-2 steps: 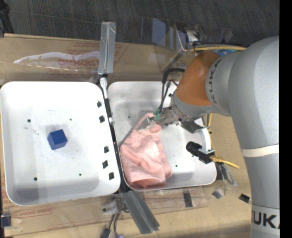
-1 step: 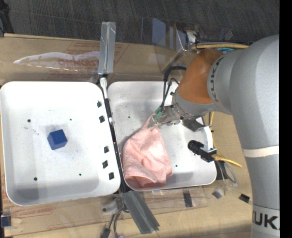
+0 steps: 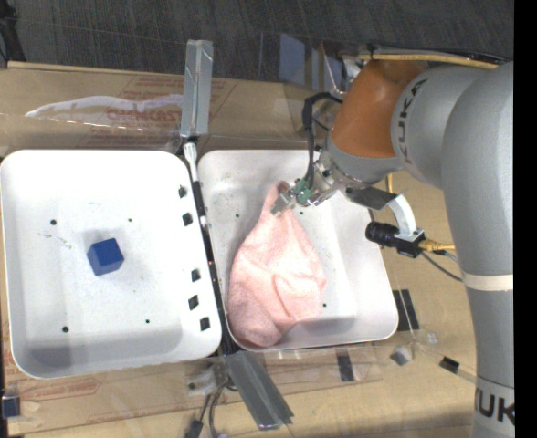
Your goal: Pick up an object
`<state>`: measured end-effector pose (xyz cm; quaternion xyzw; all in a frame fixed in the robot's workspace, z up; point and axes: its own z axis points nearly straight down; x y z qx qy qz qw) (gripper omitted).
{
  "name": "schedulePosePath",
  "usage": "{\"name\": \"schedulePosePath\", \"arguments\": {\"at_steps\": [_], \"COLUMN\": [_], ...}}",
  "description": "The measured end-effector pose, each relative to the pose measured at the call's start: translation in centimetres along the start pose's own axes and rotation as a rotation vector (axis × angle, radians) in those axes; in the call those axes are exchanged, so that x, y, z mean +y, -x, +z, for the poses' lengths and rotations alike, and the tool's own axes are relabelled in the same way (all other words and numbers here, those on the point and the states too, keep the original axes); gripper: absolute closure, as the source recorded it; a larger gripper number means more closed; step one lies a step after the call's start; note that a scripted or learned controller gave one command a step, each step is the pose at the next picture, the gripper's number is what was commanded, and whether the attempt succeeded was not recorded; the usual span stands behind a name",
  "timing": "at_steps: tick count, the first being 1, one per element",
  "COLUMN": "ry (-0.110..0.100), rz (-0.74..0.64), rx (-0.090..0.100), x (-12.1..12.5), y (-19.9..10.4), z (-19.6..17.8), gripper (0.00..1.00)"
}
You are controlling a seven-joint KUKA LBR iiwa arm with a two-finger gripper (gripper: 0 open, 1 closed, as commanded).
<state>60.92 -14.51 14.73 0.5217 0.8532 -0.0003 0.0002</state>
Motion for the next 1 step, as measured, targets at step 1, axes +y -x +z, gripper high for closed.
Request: {"name": "schedulePosePath", "arguments": {"at_steps": [1], "ry": [0.0], "rz": [-0.02], "rx": [0.001], "x": [6.62], "y": [-2.38], "z": [-6.03], "gripper": [1.0]}}
